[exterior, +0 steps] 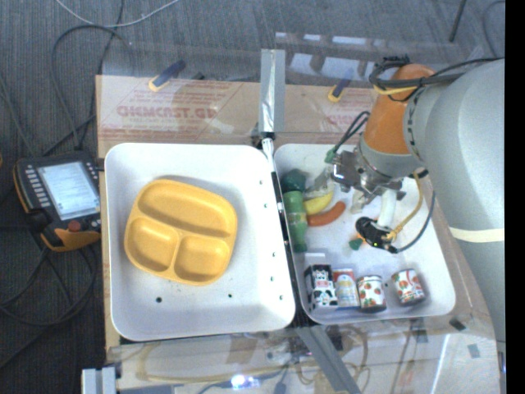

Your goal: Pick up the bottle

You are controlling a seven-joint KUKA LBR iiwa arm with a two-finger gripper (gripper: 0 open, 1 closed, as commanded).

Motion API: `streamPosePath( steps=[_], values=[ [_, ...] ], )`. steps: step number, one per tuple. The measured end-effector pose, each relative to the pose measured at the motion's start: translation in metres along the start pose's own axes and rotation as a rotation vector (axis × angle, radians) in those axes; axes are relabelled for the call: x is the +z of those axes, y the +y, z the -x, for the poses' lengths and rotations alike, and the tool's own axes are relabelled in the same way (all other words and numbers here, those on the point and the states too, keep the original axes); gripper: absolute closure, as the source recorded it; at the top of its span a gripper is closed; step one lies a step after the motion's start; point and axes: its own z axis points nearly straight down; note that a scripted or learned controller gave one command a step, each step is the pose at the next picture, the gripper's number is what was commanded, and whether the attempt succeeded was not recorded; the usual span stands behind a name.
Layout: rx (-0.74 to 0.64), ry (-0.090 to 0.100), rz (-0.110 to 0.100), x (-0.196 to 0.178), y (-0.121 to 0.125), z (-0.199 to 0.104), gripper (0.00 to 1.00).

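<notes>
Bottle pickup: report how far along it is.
Done: the arm has reached into the right bin, end effector over the toy food. In hand: nothing visibly gripped. Left: the green bottle lies along the bin's left wall, apart from the end effector, to be grasped and lifted.

Arm (394, 130) over right bin (435, 298); green bottle (296, 218) at its left wall

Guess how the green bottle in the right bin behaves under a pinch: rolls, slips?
The green bottle lies on its side along the right bin's left wall, so it may roll or pivot when nudged. It looks smooth and rounded, so probably slippery. The banana and orange toy beside it may block a clean pinch.
</notes>
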Motion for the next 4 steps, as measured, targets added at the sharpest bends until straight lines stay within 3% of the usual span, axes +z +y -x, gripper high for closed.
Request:
streamPosePath(
  steps=[1,2,3,4],
  values=[
    [0.19,0.004,0.015,0.003,-0.05,0.018,0.0],
    [0.131,0.001,0.009,0.004,-0.015,0.019,0.0],
    [0.131,0.001,0.009,0.004,-0.015,0.019,0.0],
    [0.321,0.0,0.013,0.004,-0.021,-0.003,0.0]
  ],
)
